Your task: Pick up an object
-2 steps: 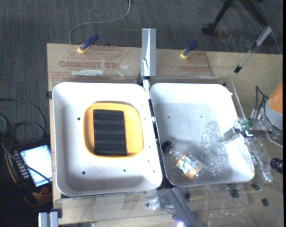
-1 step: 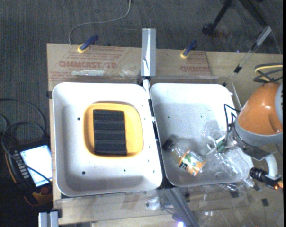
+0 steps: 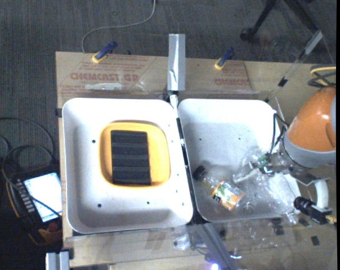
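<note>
My bench (image 3: 153, 75) stands on dark grey carpet (image 3: 35, 21), its brown top printed with reddish lettering along the far edge. Two clamps with blue and yellow handles (image 3: 104, 51) (image 3: 224, 58) grip that far edge, and a grey metal post (image 3: 176, 61) rises between them. A thin pale cable (image 3: 122, 24) loops across the floor behind. At the top right I see the black legs of what may be a chair base or stand (image 3: 274, 7); the picture is too cropped to say. On the left, dark cables (image 3: 18, 145) curl around a lit screen (image 3: 43, 193). The light is even and dull.
</note>
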Motion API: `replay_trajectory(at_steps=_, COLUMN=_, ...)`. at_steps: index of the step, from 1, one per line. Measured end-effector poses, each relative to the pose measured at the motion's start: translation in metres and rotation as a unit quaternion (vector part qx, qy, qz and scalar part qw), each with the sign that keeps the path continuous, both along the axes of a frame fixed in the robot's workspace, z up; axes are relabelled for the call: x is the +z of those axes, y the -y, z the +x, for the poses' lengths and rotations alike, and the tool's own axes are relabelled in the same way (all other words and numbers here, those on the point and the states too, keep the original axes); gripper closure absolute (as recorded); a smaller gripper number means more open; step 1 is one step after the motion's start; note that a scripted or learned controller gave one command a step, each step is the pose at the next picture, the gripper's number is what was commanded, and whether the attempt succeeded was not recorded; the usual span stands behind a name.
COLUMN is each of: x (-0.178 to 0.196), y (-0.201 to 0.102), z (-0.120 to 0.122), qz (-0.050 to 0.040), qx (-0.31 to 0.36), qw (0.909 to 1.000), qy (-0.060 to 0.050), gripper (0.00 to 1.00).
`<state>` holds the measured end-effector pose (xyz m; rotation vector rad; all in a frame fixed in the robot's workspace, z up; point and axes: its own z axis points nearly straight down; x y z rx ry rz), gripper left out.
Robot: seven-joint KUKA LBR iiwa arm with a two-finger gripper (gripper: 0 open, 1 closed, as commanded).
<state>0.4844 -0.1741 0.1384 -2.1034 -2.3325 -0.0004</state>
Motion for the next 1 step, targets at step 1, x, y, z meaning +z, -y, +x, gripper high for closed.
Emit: replay_trajectory(at_steps=1, x=-0.0392, y=-0.0554, z=0.0023, qz=-0.0057, qx=0.025, qw=0.9996, qy=0.006, gripper=0.0)
